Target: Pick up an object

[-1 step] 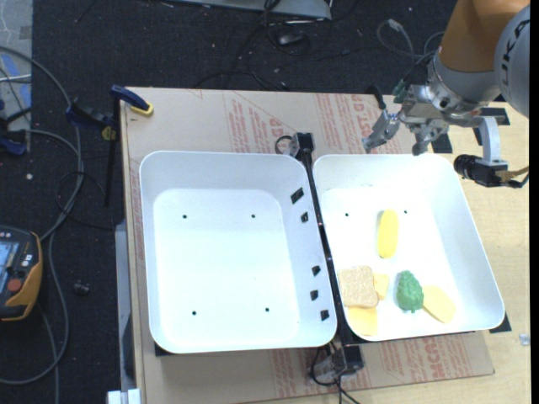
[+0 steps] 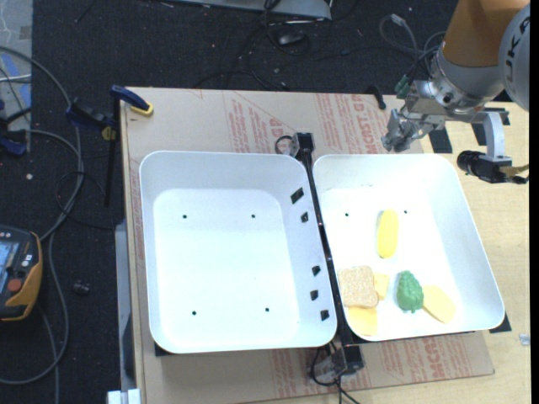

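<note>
Camera view showed the claw (image 2: 402, 135) above the right bin (image 2: 438, 175); its grip could not be told. The yellow banana (image 2: 386, 233) lay below it, probably light and smooth, best held across its middle.

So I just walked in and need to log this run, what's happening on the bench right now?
A grey and orange arm reaches in from the right, and its gripper hangs above the far rim of the right bin, holding nothing that can be seen. The pick has not begun. All the objects lie in that bin: a yellow banana-like piece near the middle, and at the near end a tan bread slice, a green lump and yellow pieces. The left bin sits beside it.
</note>
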Available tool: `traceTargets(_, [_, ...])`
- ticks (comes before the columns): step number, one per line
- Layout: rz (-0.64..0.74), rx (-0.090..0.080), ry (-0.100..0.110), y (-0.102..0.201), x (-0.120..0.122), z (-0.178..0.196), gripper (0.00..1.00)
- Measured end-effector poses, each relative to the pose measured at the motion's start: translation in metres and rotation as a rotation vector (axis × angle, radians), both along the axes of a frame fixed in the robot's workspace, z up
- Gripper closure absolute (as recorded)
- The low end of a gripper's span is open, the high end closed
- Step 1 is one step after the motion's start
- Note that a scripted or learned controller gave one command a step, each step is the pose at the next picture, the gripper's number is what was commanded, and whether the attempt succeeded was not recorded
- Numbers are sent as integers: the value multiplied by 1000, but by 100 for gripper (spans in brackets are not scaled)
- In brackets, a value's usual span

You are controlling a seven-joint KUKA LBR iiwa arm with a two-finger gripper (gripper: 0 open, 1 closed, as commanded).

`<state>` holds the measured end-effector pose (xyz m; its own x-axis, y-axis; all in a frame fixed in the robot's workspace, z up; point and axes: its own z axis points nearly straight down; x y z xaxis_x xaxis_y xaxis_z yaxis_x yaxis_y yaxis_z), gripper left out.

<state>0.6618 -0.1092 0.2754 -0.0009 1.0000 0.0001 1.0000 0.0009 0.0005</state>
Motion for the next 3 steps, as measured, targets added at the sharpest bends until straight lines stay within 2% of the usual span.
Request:
traceTargets(1, [0,0,0,0,0,0,0])
traceTargets(2, [-4,1,9,-40,5,-125,0])
traceTargets(3, [-3,1,6,-71,-22,-190,0])
